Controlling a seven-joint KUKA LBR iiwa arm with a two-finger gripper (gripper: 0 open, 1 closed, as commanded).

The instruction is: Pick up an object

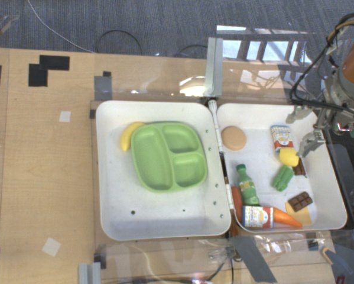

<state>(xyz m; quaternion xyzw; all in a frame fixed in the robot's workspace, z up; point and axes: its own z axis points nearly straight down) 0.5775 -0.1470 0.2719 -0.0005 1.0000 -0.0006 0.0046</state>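
The tool [311, 139], fingers apart and empty, hangs just beside a small, round yellow lemon [288, 157] to its left.

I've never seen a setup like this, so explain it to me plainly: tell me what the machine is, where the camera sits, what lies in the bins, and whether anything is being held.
This is one picture from a fixed camera above a bench, looking down at a slant. The grey robot arm reaches in from the right; its gripper hangs over the right bin, and nothing shows between its fingers. The left bin holds a green divided plate with a banana tucked beside it. The right bin holds toy food: a round bun, a lemon, a green bottle, a carrot and a chocolate bar.
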